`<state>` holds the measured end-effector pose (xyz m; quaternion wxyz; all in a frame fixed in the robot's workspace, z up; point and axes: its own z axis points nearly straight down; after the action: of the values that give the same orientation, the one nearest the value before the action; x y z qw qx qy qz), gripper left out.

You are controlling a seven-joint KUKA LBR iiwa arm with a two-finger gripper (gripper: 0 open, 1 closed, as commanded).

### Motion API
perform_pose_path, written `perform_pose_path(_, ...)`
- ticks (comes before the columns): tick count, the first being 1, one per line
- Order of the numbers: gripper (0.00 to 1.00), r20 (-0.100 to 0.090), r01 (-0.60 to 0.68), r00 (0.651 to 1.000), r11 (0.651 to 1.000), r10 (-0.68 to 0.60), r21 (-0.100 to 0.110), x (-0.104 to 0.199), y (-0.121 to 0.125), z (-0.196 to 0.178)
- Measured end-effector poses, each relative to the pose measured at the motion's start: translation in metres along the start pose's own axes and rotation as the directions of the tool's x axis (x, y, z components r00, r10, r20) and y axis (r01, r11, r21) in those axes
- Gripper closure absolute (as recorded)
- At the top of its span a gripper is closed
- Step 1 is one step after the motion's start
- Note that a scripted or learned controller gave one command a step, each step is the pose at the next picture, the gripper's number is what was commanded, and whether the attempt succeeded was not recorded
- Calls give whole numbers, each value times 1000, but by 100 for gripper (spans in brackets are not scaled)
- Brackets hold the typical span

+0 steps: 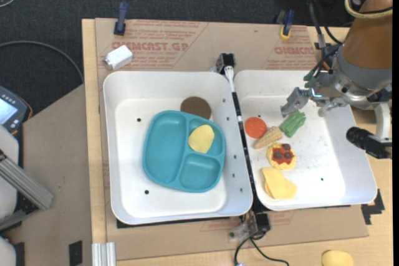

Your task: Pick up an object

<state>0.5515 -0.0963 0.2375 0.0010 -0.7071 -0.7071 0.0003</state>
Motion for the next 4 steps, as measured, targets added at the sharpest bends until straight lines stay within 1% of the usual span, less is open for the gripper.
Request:
perform_pose_path(1,0,-3,-3,1000,1000,3,7,-20,-2,144)
perform_pose_path(2,0,-3,4,1000,1000,-4,1,40,-75,49)
perform_pose_path(3,0,3,-2,1000,1000,2,-5,17,-72,36)
perform_pose_path(4,0,0,-4,1000,1000,4,2,-3,-73,158)
